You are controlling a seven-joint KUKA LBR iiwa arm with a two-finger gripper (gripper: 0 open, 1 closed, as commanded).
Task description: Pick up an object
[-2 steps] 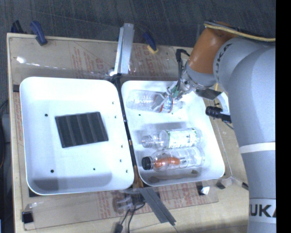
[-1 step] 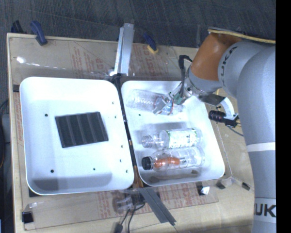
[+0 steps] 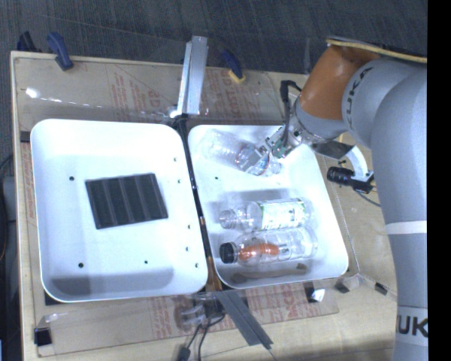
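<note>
The right bin (image 3: pixel 327 209) holds three clear plastic bottles. One crumpled bottle (image 3: pixel 229 151) lies at the bin's far end. A bottle with a white and green label (image 3: pixel 267 215) lies across the middle. Nearest the front lies a bottle with a black cap and orange contents (image 3: pixel 267 249). My gripper (image 3: pixel 271 153) reaches down from the right into the far end of the right bin, right at the crumpled bottle's right end. Its tips blend with the clear plastic there.
The left bin (image 3: pixel 60 149) holds a dark ribbed rectangular pad (image 3: pixel 126 200). A metal divider bar (image 3: pixel 192 74) stands at the back between the bins. Blue clamps (image 3: pixel 60 51) grip the bench's far edge. The grey arm (image 3: pixel 395 141) covers the right side.
</note>
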